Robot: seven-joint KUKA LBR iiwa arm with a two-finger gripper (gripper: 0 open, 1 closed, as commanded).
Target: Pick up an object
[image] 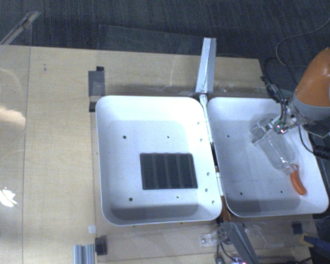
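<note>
A dark grey ridged rectangular block (168, 171) lies flat in the middle of the left bin (115, 114). In the right bin (231, 120) a clear plastic piece (278, 150) runs diagonally toward the front right corner. A small orange object (298, 183) lies at its lower end. My gripper (276, 126) reaches in from the right and hangs over the upper end of the clear piece, in the right half of that bin. Glare and the see-through plastic blur where the gripper ends and the piece begins.
The arm's orange band (319, 84) and grey wrist overhang the right bin's far right edge, with cables behind it. A metal post (205, 65) stands at the back between the two bins. Clamps and fittings (234, 241) sit at the bench's front edge.
</note>
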